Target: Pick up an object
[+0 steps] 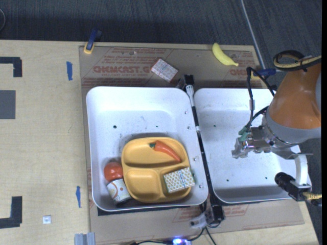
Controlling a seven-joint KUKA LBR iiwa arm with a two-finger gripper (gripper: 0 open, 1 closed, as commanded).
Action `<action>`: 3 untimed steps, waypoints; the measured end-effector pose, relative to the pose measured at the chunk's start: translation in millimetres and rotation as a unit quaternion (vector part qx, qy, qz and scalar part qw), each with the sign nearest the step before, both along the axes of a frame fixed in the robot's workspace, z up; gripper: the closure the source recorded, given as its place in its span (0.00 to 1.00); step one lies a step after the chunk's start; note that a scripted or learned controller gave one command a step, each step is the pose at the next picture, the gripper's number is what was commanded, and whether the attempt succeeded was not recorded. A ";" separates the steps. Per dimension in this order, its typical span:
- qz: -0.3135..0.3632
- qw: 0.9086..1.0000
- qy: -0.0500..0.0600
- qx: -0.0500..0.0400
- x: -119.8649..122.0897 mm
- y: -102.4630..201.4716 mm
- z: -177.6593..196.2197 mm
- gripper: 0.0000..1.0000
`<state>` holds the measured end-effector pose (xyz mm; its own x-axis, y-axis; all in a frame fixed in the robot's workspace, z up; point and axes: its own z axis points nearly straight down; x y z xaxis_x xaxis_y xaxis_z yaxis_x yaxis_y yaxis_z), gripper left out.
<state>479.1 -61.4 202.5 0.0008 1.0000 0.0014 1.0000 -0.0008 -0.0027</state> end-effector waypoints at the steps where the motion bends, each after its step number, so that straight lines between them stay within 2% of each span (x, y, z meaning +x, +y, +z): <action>1: 0.000 1.000 0.000 0.000 -0.1 -56.3 -43.6 1.00; 2: 0.001 1.000 -0.002 -0.001 59.2 -34.1 -56.3 1.00; 3: 0.000 1.000 -0.003 -0.002 42.0 -96.5 -38.9 1.00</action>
<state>521.1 -158.0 163.6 0.0004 1.0000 -0.0021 1.0000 -0.0004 0.0026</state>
